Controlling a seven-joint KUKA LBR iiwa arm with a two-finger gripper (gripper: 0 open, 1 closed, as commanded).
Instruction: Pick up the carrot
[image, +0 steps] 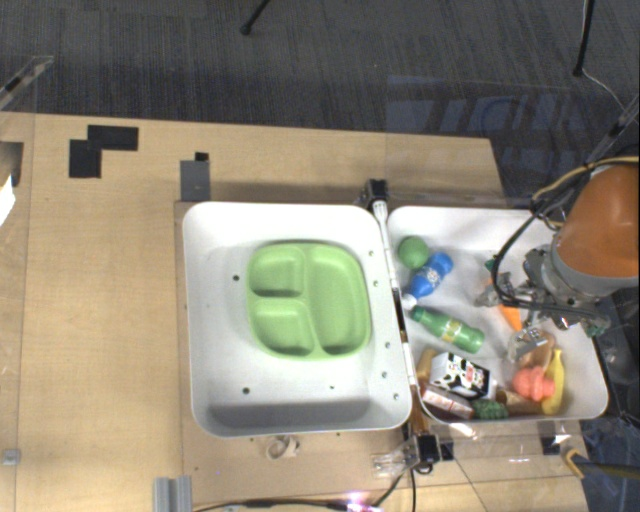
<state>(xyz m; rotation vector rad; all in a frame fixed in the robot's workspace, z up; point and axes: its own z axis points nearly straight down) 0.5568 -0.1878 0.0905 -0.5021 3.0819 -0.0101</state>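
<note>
The carrot (511, 318) shows as a small orange piece on the floor of the right bin (470, 228), near its right side. My gripper (528, 312) hangs right over it, under the arm's orange band (603, 236), and covers most of the carrot. I cannot tell from here whether the carrot is touched or held.
Beside the carrot in the right bin lie a green ball (411, 250), a blue bottle (431, 274), a green bottle (448, 328), a black-and-white box (460, 376), a pink toy (530, 383) and a banana (556, 378). The left bin (215, 330) holds a green divided plate (305, 298).
</note>
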